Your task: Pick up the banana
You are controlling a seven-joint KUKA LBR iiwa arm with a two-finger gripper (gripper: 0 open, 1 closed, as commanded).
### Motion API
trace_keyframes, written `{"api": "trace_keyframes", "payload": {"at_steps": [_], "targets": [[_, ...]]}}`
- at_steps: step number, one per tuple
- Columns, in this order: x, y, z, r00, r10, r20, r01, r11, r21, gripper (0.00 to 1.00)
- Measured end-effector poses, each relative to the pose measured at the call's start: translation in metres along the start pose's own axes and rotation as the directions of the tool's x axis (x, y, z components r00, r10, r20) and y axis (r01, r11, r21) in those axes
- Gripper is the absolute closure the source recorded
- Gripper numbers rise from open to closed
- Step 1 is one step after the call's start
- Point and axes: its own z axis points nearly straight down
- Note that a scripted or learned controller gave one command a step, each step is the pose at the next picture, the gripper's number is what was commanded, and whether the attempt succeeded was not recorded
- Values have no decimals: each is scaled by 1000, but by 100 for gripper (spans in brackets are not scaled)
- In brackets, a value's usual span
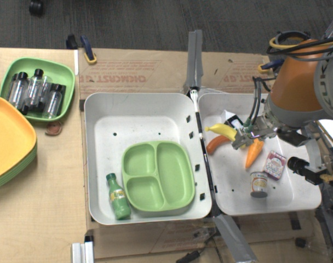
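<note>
Low, arm [298,92] beside banana [222,130]

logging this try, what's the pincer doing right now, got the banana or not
pincer: down in the right bin, right beside the banana; cannot be told whether it is open, closed or gripping it.

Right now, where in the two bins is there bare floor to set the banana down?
Left bin: a wide bare strip along the far wall, beyond the green tray and bottle. Right bin: a bare patch at the near-left corner, left of the can. Crowded: around the gripper, with banana, carrots and box.
</note>
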Motion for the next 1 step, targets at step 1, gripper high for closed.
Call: {"api": "trace_keyframes", "payload": {"at_steps": [1], "targets": [[-16,68,0,1000,6,0,-6,1000,1,100]]}}
